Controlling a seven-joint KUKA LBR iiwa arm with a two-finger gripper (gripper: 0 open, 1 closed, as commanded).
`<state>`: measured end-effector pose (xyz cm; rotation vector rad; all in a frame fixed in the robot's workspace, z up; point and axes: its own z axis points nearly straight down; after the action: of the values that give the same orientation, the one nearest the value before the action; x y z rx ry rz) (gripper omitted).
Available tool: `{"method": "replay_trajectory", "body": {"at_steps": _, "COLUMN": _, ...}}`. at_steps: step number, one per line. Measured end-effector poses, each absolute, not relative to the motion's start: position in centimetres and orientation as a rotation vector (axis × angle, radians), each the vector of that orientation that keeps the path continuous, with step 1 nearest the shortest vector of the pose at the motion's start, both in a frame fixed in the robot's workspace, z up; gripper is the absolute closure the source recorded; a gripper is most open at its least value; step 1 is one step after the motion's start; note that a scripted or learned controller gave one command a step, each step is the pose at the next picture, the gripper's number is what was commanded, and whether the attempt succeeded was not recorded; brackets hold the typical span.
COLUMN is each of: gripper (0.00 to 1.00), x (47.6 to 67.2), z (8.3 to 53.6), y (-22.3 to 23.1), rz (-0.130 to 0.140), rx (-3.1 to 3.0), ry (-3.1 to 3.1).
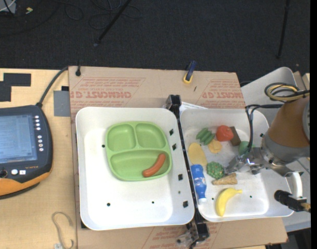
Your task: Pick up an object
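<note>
Orange band on the wrist, grey arm reaching in from the right, and the hand [237, 164] is low in the right bin [257, 204], down among the toy food. It sits just beside the green leafy piece [215, 169] and right above the tan wedge [225, 180], with a small green piece [244, 147] close behind it. Whether the hand is spread or closed I cannot tell; the metal parts blur together at this angle, and nothing shows clearly between them, so no pickup can be called yet. Candidates are plenty: the yellow banana [225, 199] toward the near edge of the bin, the blue bottle [198, 181] lying along the divider side, a pale yellow piece [197, 152], a red tomato-like piece [225, 133] with a brown block [234, 136] touching it, and a dark green piece [204, 136]. Over in the left bin [96, 191], a red sausage [154, 165] lies in the green divided plate [138, 150], well apart from the action. The risk here, I'd say, is crowding: the leafy piece and the wedge are nearly touching, so closing could nip an edge of one and shove the other aside. The wedge lies flat and thin, likely to slip out on the lift. A pinch on the rounded leafy piece may squirt it sideways toward the bottle.
</note>
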<state>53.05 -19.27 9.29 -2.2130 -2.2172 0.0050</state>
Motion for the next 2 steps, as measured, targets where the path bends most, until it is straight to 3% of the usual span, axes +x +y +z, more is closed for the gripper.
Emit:
{"method": "replay_trajectory", "body": {"at_steps": 1, "gripper": 0.00, "x": 53.0, "z": 8.7, "y": -19.2, "rz": 0.002, "rx": -2.223, "ry": -2.213}}
{"method": "replay_trajectory", "body": {"at_steps": 2, "gripper": 1.00, "x": 53.0, "z": 9.8, "y": -19.4, "rz": 0.002, "rx": -2.229, "ry": -2.208}}
